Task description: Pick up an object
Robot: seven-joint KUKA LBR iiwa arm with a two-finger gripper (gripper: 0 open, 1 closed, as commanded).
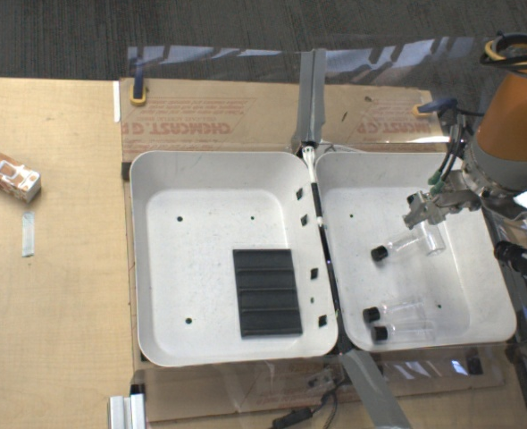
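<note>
1. Arm (512, 123) — grey with an orange band, entering from the right above the right bin.
2. Gripper (430, 213) — low over the upper right part of the right bin (353, 186), just above the upper clear tube; whether it is open, closed or gripping cannot be told.
3. Upper clear tube (409, 242) — see-through plastic with a black cap at its left end, lying on its side at a slant on the right bin's floor, its clear end right under the gripper. Contact between the two cannot be made out.
4. Lower clear tubes (397, 320) — two see-through tubes with black caps at their left ends, lying side by side near the right bin's front wall, well apart from the gripper.
5. Black ridged block (267, 291) — flat, dark, rectangular, with cross ribs; it rests on the floor of the left bin (156, 239), towards the front and right of centre.
6. Small carton (12, 177) — white and orange, on the wooden bench (49, 329) to the far left, outside both bins.
7. Pale strip (28, 236) — thin, just below the carton on the bench.
</note>
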